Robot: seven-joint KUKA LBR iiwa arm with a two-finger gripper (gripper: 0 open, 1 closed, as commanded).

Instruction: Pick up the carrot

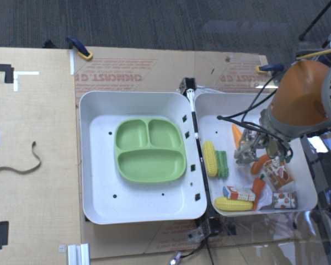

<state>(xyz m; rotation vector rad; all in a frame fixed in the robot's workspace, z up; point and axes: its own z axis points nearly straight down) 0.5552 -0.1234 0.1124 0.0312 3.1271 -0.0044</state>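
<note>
An orange carrot [236, 132] lies in the right bin [212, 115], near its middle, and its lower end is hidden behind the gripper. The metal gripper [246, 153] hangs low over the bin, just below and right of that carrot, under the orange wrist band [300, 95]. A second orange piece [260, 165] lies right next to the gripper on its lower right. I see nothing clearly held.
An ear of corn [209, 158] and a green pod [223, 163] lie left of the gripper. A yellow piece [233, 204], a small carton [240, 193], another orange vegetable [257, 187] and two printed boxes [278, 175] crowd the bin's near side. The left bin [89, 148] holds a green divided plate [150, 150].
</note>
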